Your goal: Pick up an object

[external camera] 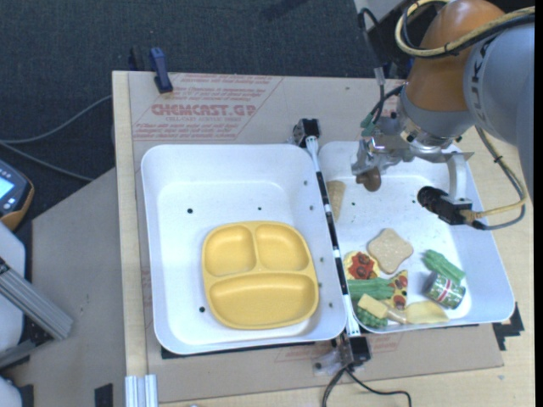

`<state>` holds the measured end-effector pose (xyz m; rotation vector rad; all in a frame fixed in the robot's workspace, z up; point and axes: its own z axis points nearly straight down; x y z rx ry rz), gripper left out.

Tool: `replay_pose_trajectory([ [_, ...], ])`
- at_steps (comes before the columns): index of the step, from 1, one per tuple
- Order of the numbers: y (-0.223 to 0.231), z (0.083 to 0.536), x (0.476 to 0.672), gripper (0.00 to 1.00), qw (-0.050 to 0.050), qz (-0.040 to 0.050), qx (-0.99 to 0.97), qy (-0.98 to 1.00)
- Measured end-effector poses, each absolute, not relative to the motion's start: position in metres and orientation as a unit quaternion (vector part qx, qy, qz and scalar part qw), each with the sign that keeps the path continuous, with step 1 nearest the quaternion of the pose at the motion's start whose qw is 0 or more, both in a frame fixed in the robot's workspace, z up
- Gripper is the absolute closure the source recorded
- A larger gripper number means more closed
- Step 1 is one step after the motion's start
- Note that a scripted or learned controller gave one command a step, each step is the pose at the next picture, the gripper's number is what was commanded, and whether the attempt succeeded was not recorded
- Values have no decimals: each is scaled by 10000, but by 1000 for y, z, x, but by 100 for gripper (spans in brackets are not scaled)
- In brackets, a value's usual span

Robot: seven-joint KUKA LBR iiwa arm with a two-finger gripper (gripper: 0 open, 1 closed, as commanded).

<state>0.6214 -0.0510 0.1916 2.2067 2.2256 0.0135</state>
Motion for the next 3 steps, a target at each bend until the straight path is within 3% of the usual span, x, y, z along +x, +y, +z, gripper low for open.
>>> replay_pose_trajectory([
  [1, -44, 213, 577, 100, -15, -1, 7072, 7070],
  [2, 16, 221, 580, 100, 4, 12, 7050, 7092],
  [3, 42, 239, 544, 100, -20, -5, 7059, 7083],
])
